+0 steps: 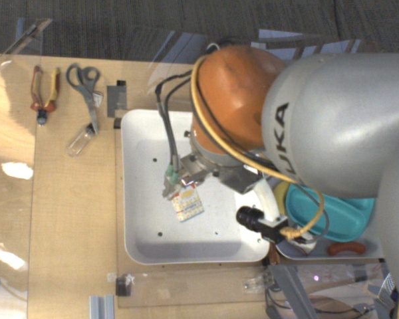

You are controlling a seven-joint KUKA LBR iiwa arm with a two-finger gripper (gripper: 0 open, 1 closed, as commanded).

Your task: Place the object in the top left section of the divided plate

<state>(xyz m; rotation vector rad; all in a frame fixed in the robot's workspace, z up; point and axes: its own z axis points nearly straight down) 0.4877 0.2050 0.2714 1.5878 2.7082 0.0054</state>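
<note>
A small flat packet (188, 205), pale yellow with printed marks, lies on the floor of the left white bin (143, 238), near its middle. My gripper (179, 183) hangs right over the packet's upper left edge, under the orange band of the arm (236, 95). I cannot see whether it touches the packet. A teal divided plate (336, 214) sits in the right bin, and the grey arm hides most of it, so its sections are not visible.
Red-handled pliers (42, 93), scissors (86, 88) and a small black block (116, 97) lie on the wooden bench left of the bins. A red object (346, 248) rests just below the teal plate. The arm's bulk covers the right bin.
</note>
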